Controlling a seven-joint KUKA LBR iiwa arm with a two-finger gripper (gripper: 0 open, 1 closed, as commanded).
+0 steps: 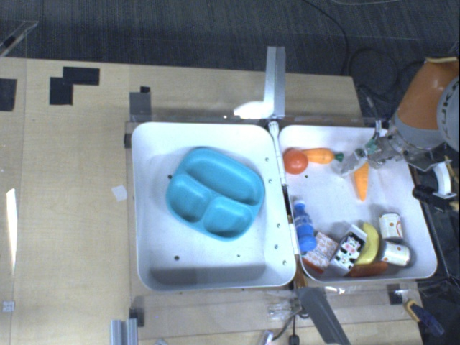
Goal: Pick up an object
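Note:
The right bin (402, 214) holds several objects. A red tomato (295, 162) and an orange carrot (320, 155) lie at its far left. A second orange carrot (361, 181) lies on end near the far middle. Along the near edge sit a blue bottle (303, 228), a yellow banana (370, 241), a patterned packet (325, 249), a black-and-white box (349, 247) and two small cans (390, 226) (396, 253). My gripper (363, 157) hangs low over the bin's far side, just above the second carrot's upper end, with the tomato off to its left.
The left bin (154, 192) carries a blue divided plate (215, 192). A metal post (275, 77) stands behind the wall between the bins. The arm's orange band (424, 92) and grey wrist reach in over the right bin's far right corner.

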